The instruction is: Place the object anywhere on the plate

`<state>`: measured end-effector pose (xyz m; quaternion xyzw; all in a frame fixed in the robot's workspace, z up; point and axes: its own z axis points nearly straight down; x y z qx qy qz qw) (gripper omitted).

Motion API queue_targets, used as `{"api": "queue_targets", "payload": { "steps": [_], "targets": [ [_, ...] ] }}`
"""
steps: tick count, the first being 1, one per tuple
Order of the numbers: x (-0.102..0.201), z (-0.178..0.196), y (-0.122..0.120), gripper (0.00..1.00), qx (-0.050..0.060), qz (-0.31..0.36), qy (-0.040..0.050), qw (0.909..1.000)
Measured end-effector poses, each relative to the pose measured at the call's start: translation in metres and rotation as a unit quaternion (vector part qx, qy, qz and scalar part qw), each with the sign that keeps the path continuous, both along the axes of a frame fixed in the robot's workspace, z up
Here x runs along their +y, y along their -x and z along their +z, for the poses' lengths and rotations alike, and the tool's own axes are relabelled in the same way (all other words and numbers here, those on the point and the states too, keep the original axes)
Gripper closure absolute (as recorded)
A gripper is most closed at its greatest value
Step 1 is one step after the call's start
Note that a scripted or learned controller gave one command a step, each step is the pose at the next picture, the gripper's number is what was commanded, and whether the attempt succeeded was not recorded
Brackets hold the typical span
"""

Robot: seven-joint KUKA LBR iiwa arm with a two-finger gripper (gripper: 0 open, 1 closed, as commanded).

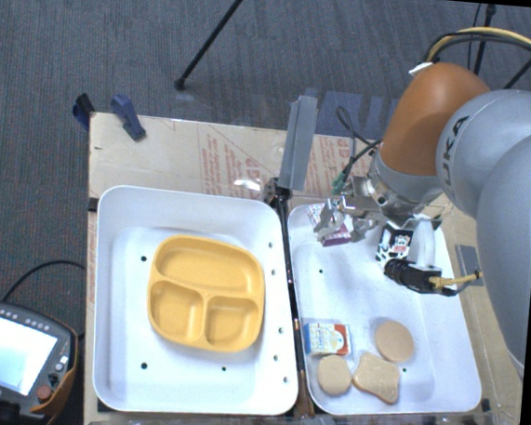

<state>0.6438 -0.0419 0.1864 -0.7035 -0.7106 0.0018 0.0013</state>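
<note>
So, arm (479, 134) comes in from the right and hangs over the far end of the right bin (452, 365), wrist tipped down so the gripper (339, 225) sits near that bin's far-left corner. Left bin (114, 230) carries the yellow plate (206, 292), 3 compartments, set roughly centre so any drop across the divider lands on it. Right bin serves as the supply side: 4 items cluster at its near edge, namely a toast-like slice (377, 377), a round tan disc (393, 341), a smaller tan disc (333, 375) and a small printed carton (326, 337), all well apart from the gripper. A small purplish wrapped object (335, 232) sits right at the fingertips; probably clamped between them, but the view is too cluttered there, so I cannot tell if the claw is closed on it. That looks like the task's object, not yet on the plate. Next move needs a short leftward carry over the bin walls.
</note>
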Motion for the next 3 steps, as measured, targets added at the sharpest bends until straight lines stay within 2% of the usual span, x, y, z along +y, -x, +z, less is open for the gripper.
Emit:
{"api": "queue_targets", "payload": {
  "steps": [1,2,3],
  "targets": [
    [0.09,0.0,0.022,1.0,0.0,-0.001,-0.0012,1.0],
    [0.089,0.0,0.022,0.0,0.0,-0.002,-0.0005,1.0],
    [0.178,-0.047,0.002,0.0,0.002,-0.002,-0.0002,1.0]
  ]
}}
